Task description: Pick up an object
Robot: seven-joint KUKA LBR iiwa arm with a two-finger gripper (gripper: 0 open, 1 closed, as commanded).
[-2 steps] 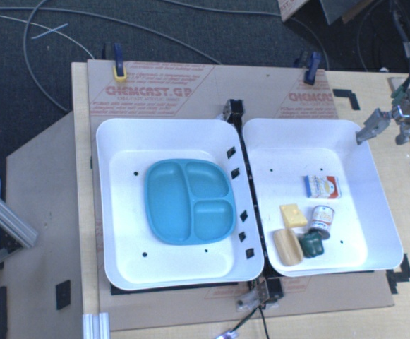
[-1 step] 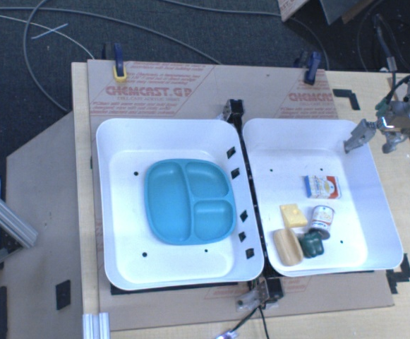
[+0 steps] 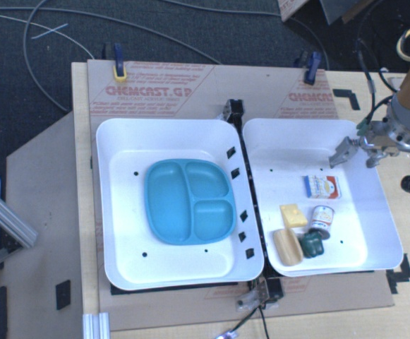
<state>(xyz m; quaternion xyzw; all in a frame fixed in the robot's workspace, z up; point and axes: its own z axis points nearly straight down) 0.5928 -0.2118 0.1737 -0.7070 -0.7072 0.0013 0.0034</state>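
Note:
The right bin [image 3: 282, 143] holds several small items near its front. A blue, white and orange packet [image 3: 321, 186] lies flat. Below it are a yellow block [image 3: 293, 215] and a small white-topped jar [image 3: 322, 219]. A dark green piece [image 3: 312, 244] and a tan loaf-shaped piece [image 3: 286, 246] sit by the front wall. My gripper [image 3: 356, 157] hangs over the bin's back right part, above and to the right of the packet. Its two fingers [image 3: 341, 153] are spread apart, open, with nothing between them.
A blue divided plate [image 3: 190, 200] lies in the middle of the left bin [image 3: 120, 147]. A black strip with clips [image 3: 240, 189] runs between the bins. Clamps [image 3: 119, 68] hold the cardboard base at the back, and cables trail across the floor behind.

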